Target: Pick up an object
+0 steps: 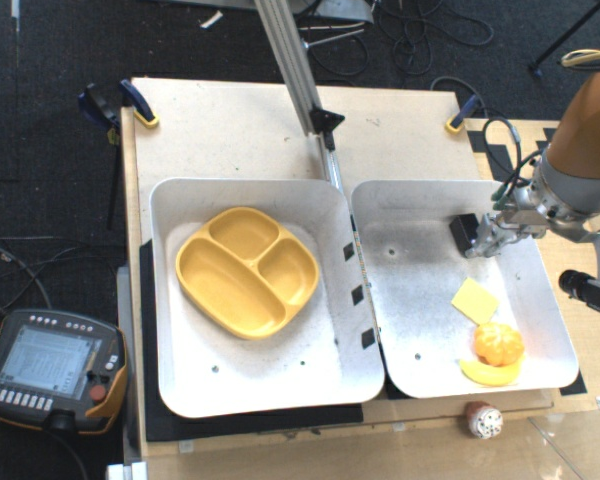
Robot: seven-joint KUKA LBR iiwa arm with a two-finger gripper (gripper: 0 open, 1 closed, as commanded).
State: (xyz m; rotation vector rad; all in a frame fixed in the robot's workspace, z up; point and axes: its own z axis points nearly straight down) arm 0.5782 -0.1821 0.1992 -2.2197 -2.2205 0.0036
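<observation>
In the right bin (420, 268) lie a pale yellow flat block (474, 300), an orange fruit (498, 344) and a yellow banana-shaped piece (490, 372) just below it, all near the front right corner. My gripper (472, 238) hangs low over the upper right part of that bin, above and a little left of the yellow block. Its dark tip points toward the bin floor, and nothing shows between the fingers.
The left bin (180, 368) holds a yellow divided plate (247, 270). A metal pole (292, 58) slants up from between the bins. A small speckled ball (485, 421) rests on the bench edge in front of the right bin. A teach pendant (50, 368) lies at lower left.
</observation>
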